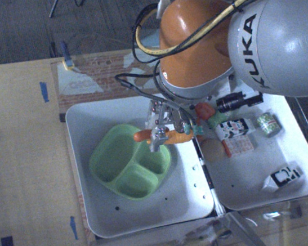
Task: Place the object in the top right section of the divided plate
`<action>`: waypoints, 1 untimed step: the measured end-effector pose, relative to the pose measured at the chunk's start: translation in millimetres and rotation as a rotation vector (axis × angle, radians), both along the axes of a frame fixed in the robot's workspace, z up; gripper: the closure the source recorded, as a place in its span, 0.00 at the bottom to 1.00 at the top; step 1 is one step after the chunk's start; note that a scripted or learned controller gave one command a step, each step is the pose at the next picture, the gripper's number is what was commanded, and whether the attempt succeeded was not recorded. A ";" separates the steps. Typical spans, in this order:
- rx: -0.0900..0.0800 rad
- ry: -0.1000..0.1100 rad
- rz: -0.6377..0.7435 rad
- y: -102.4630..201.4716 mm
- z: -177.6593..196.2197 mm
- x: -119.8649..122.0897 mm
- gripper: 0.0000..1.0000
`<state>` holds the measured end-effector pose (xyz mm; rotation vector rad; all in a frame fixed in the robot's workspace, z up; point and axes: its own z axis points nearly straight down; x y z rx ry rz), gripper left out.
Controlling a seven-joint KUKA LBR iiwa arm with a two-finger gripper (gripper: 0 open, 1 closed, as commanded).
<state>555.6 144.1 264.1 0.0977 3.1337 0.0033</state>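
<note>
Overhead, the gripper (161,131) hangs over the upper right edge of the green divided plate (128,163), which lies in the left bin (98,212); its fingers are closed on an orange carrot-like object (176,138) lying crosswise between them, at the plate's right rim. Well apart, the right bin (254,188) holds a small carton (233,129), a green wrapped item (268,123) and a black-and-white box (285,175).
</note>
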 end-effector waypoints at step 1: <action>0.002 -0.001 0.067 77.0 16.6 24.3 1.00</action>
